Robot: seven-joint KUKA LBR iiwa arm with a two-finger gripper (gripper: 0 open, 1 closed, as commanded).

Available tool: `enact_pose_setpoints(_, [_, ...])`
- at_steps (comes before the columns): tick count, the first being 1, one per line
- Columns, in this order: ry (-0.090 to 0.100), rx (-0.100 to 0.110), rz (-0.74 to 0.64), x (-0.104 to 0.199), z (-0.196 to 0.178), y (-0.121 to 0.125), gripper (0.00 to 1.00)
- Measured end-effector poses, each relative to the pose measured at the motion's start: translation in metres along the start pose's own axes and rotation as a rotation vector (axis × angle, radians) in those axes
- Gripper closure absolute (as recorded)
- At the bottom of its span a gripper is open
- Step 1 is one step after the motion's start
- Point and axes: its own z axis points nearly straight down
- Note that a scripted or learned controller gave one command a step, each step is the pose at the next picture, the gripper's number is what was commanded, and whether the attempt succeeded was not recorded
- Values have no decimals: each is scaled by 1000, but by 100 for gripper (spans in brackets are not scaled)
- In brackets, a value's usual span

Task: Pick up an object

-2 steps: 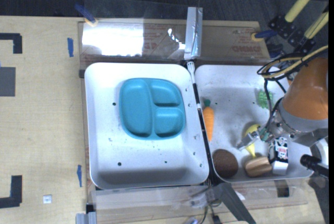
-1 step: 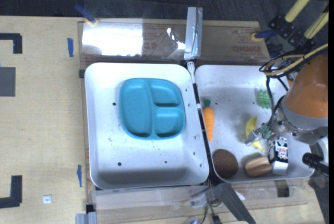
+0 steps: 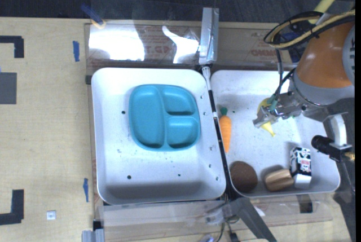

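Observation:
The right bin [image 3: 248,88] holds several objects. An orange carrot [image 3: 225,131] with a green top lies along its left wall. A dark brown round fruit [image 3: 243,175] and a tan bread roll [image 3: 278,179] rest by the front wall. A black-and-white spotted small carton [image 3: 302,165] stands at the front right. My gripper [image 3: 266,117] hangs low over the middle of this bin, reaching in from the right. A small yellow piece [image 3: 269,130] pokes out just beneath it, and I cannot tell whether it is held.
The left bin [image 3: 107,139] bears a blue divided plate [image 3: 164,117]. A clear plastic sheet and a metal divider post [image 3: 208,35] stand behind the bins. The grey and orange arm [image 3: 324,66] covers the right bin's far right corner.

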Motion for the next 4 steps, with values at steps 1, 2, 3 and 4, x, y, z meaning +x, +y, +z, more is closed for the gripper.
enact_pose_setpoints(1, [0, 5, 4, -2, 2, -2, 0])
enact_pose_setpoints(2, [-1, 3, 66, -37, 99, -17, 0])
enact_pose_setpoints(3, [-2, 2, 66, -37, 90, -16, 100])
enact_pose_setpoints(4, [0, -3, 119, 15, -13, 48, 100])
